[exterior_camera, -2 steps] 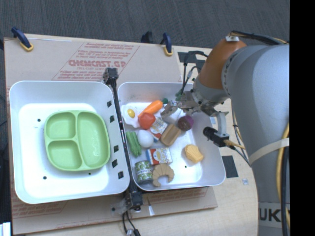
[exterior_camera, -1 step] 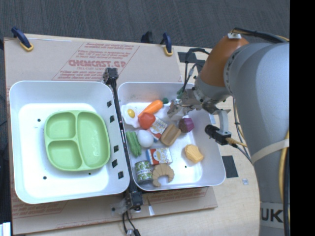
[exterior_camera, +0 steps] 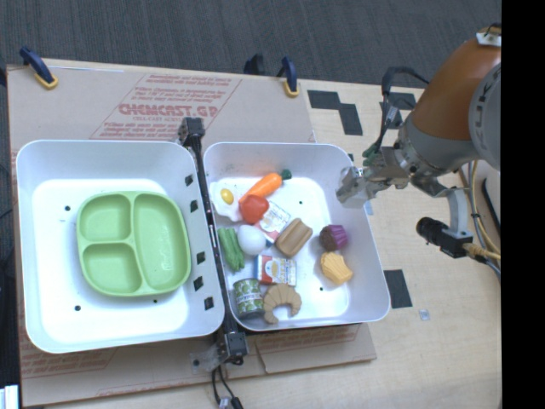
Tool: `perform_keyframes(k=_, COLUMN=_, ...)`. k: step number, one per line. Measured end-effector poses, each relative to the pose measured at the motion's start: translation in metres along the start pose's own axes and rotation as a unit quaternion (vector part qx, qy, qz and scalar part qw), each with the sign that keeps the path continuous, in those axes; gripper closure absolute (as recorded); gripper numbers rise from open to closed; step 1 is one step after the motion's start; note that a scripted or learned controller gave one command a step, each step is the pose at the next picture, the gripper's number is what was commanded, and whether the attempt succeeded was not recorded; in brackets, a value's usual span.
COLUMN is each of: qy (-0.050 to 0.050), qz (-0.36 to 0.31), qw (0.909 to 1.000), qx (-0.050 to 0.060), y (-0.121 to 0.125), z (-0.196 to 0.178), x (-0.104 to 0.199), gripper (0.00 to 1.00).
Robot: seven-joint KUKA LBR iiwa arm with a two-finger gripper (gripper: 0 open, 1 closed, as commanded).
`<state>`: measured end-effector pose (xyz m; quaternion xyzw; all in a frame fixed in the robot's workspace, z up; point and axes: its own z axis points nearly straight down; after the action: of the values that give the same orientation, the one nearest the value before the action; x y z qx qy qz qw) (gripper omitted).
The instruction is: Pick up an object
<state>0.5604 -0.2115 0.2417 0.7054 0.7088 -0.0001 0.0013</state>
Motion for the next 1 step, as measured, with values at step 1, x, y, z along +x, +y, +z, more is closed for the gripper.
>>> perform_keyframes(k=1, qy=0.001, qz=0.0, qw=1.0, qx=0.002, y=-0.0841, z=0.0006, x=0.0282, gripper=1.0)
